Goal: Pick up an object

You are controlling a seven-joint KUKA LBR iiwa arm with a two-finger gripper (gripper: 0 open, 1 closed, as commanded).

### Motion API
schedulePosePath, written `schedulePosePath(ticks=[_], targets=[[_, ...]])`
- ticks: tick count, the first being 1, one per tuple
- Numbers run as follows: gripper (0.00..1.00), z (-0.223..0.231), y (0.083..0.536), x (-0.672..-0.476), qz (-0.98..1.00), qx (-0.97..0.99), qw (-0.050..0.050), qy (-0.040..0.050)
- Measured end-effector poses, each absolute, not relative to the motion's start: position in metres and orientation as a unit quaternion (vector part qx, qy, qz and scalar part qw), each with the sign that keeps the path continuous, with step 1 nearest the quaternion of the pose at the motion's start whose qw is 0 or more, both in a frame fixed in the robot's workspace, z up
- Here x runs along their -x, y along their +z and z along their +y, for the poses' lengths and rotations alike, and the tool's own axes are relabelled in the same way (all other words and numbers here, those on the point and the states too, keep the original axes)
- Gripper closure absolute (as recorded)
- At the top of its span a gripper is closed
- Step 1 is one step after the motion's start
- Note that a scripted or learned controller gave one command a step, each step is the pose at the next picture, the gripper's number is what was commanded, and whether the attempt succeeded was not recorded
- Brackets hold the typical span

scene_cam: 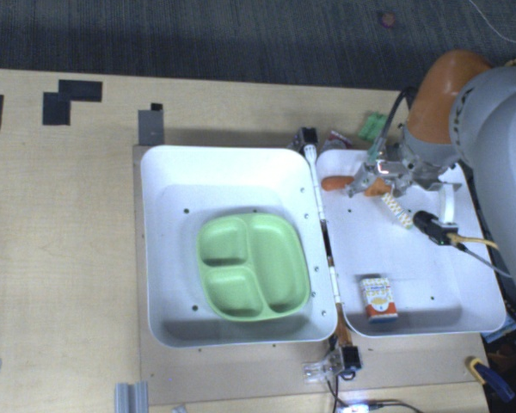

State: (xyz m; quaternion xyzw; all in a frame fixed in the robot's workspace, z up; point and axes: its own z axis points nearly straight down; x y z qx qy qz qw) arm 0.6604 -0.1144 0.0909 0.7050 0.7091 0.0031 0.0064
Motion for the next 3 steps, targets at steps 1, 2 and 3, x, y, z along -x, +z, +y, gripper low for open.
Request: schedulePosePath(ticks=[1,2,3], targets=[[1.0,-0.112,0.098,-0.659,0.71,-0.704,0.004,0.0031],[0.0,-0.112,0.098,-0.659,0.71,-0.704,0.004,0.003],[1.0,-0.112,0.109,-0.661,0.711,-0.703,0.005,0.0045]])
